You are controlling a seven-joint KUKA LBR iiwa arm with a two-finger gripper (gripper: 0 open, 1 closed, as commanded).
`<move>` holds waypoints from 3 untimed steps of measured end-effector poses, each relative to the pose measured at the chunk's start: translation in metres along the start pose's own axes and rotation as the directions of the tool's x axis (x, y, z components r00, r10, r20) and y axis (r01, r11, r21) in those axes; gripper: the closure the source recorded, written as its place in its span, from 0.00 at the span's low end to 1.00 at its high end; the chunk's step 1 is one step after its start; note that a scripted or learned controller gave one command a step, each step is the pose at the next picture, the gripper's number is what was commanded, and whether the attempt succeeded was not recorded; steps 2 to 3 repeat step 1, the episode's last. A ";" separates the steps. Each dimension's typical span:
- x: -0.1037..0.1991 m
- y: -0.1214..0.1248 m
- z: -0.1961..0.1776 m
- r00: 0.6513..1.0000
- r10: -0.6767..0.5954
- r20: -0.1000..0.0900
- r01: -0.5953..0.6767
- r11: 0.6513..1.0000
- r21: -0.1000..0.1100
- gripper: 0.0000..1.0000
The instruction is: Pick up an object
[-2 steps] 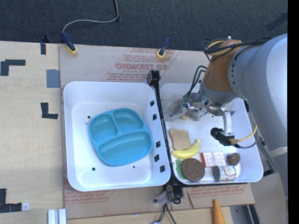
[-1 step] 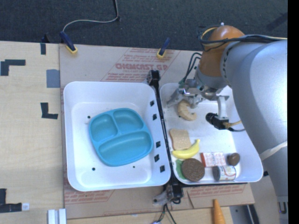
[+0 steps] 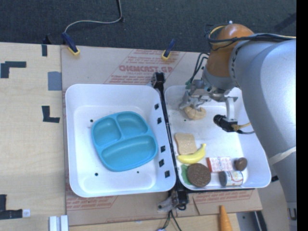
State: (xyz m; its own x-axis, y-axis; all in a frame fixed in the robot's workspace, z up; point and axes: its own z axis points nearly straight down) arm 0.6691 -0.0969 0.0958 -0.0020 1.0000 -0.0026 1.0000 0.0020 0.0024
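Note:
My gripper hangs low over the back of the right bin, under the orange wrist band. Its tips stand right at a small beige lumpy piece of food, which lies on the bin floor just below and in front of them. I cannot make out whether the piece is between the tips or beside them. Nearer the front of that bin lie a slice of bread, a yellow banana, a round brown patty, a red-and-white packet and a small dark brown ball.
The left bin holds a blue divided plate. A black divider with clips runs between the bins. The grey arm covers the right side of the right bin. A dark cylinder and a green piece lie near the patty.

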 end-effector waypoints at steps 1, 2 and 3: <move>0.070 -0.071 -0.089 1.000 0.000 -0.004 0.000 1.000 0.003 1.00; 0.070 -0.071 -0.089 1.000 0.000 -0.004 0.000 1.000 0.003 1.00; 0.070 -0.071 -0.089 1.000 0.000 -0.004 0.000 1.000 0.003 1.00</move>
